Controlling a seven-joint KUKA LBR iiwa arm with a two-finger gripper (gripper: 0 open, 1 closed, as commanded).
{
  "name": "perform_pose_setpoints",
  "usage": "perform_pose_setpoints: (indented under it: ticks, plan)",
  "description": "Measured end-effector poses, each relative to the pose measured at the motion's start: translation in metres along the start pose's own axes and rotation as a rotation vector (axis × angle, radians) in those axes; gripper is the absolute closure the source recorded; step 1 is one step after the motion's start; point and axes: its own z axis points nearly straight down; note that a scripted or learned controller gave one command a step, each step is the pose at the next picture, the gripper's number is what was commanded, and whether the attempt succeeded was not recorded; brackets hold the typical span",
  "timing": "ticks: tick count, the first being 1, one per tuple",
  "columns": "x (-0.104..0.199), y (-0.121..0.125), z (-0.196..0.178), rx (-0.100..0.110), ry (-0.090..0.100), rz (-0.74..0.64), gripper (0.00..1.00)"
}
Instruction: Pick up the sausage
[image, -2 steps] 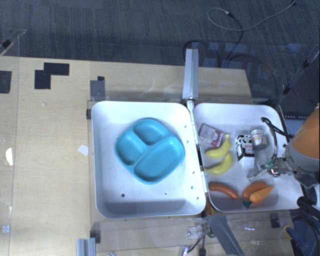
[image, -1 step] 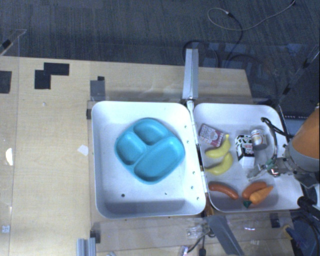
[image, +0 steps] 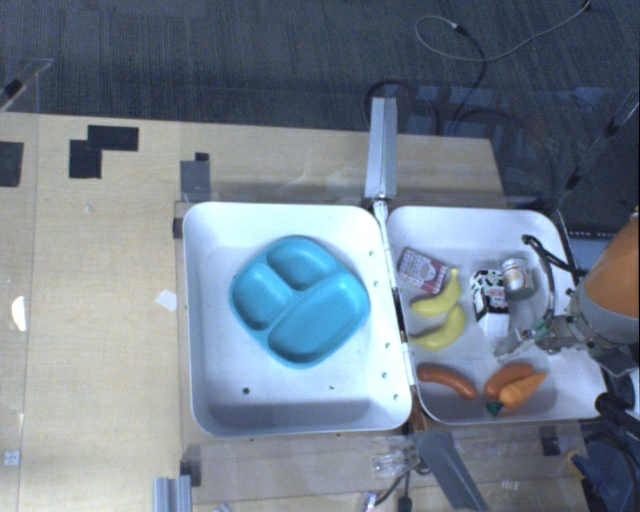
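Note:
The sausage (image: 447, 380) is reddish-brown and lies flat near the front left corner of the right bin (image: 470, 225). My gripper (image: 512, 335) hangs over the right part of that bin, above and to the right of the sausage and apart from it. It sits just above the orange carrot (image: 516, 385). Nothing visible is held in it.
Two yellow bananas (image: 440, 312) lie in the middle of the right bin, with a pink packet (image: 420, 268) behind them and a black-and-white carton (image: 487, 291) beside the gripper. The left bin (image: 215, 330) holds a blue divided plate (image: 300, 298).

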Motion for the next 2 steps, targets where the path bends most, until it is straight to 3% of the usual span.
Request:
perform_pose_setpoints:
  ticks: [2]
  plan:
    - [-0.0002,0.0000,0.0000,0.000,-0.001,-0.024,0.00]
